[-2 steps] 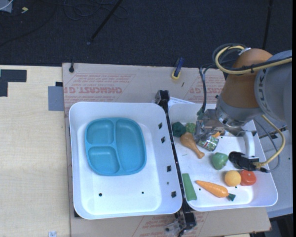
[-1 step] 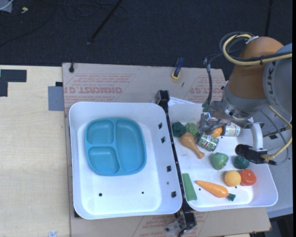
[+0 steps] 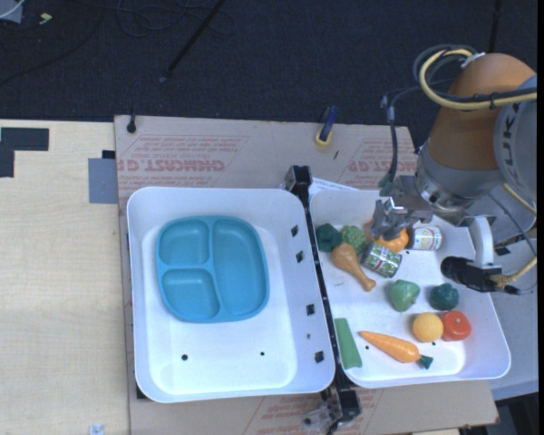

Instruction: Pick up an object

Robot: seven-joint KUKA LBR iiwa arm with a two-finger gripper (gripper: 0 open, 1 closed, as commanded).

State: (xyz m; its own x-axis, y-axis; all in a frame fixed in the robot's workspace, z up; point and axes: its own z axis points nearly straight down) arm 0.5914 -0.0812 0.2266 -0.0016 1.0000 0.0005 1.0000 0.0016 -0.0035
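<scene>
Orange showed twice in the right half of the frame: on the arm's band at upper right, and on a small orange piece [image 3: 397, 239] just under the gripper [image 3: 387, 217]. The gripper hung low over the upper middle of the right bin [image 3: 490, 356], directly above a crowded knot of toys, which suggests the program had aimed at the densest patch. Whether its fingers stood apart or together could not be made out against the clutter, and nothing was clearly seen between them.

The likeliest target, as a judgement, was the green-labelled can [image 3: 381, 259] lying tilted just below the gripper, touching the orange piece. Beside it lay a tan drumstick [image 3: 353, 265], angled toward centre frame, and two green leafy pieces [image 3: 340, 236] to its upper left. A small white jar [image 3: 425, 238] lay on its side just right of the gripper.

Lower in that bin were a green pepper [image 3: 403, 294], a dark green lump [image 3: 444, 295], a yellow ball [image 3: 427, 326] touching a red tomato [image 3: 455, 325], a carrot [image 3: 392, 346] and a flat green strip [image 3: 347, 343] along the left wall.

The left bin [image 3: 163, 370] held a blue divided plate [image 3: 211, 268], lying flat in its upper half.
</scene>
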